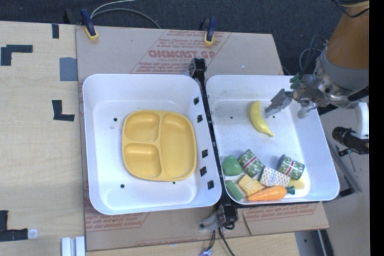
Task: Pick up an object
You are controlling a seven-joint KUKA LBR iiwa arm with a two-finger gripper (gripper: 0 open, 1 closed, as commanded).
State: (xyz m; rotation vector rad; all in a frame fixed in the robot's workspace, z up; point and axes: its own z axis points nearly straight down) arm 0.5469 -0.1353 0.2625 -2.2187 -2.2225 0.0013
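A yellow banana (260,118) lies near the middle of the right bin (312,147). Along that bin's front edge sit a green round piece (231,165), two green patterned boxes (251,162) (290,166), a white checked block (273,177), a yellow block (247,183) and an orange carrot (268,193). My gripper (290,101) hangs over the bin's back right part, just right of the banana, with its two fingers spread apart and nothing between them.
The left bin (99,129) holds a yellow divided plate (159,145). Black clips (198,66) join the two bins along the middle. Both bins rest on a cardboard sheet (174,51) held by two blue and yellow clamps (89,24).
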